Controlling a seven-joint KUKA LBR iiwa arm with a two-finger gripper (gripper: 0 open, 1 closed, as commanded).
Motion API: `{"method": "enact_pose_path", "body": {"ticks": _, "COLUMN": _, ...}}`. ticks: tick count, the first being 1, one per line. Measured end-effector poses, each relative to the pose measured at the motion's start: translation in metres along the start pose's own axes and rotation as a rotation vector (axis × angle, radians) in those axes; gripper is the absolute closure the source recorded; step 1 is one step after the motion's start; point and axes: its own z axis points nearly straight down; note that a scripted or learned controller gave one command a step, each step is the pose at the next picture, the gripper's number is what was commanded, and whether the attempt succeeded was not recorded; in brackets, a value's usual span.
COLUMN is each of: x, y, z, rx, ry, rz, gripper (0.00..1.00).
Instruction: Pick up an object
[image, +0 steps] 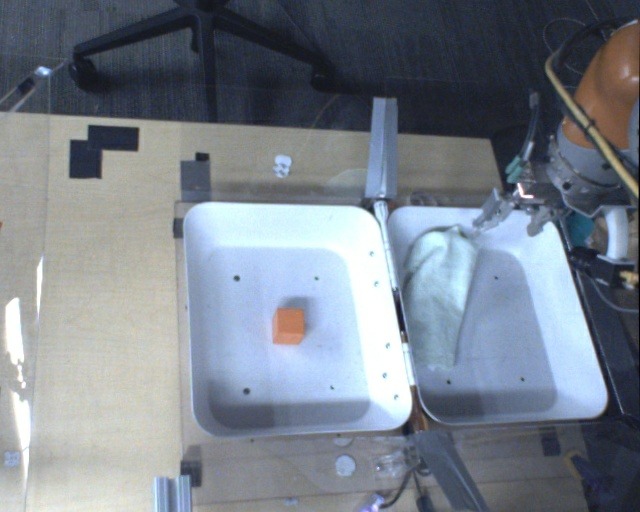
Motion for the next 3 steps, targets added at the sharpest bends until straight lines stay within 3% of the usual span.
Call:
{"method": "enact_pose_path", "body": {"ticks": 1, "x": 0.028, "y": 0.022, "z": 0.135, "rx": -0.005, "ry": 0.000, "rz": -0.203, "gripper": 0.00}}
{"method": "enact_pose_path", "body": {"ticks": 2, "x": 0.030, "y": 0.023, "z": 0.128, "rx": -0.004, "ry": 0.002, "rz": -0.205, "gripper": 1.00}}
{"method": "enact_pose_path", "body": {"ticks": 3, "x": 0.073, "y": 0.038, "z": 0.008, "rx": -0.012, "ry": -0.002, "rz": -0.195, "gripper": 1.00}}
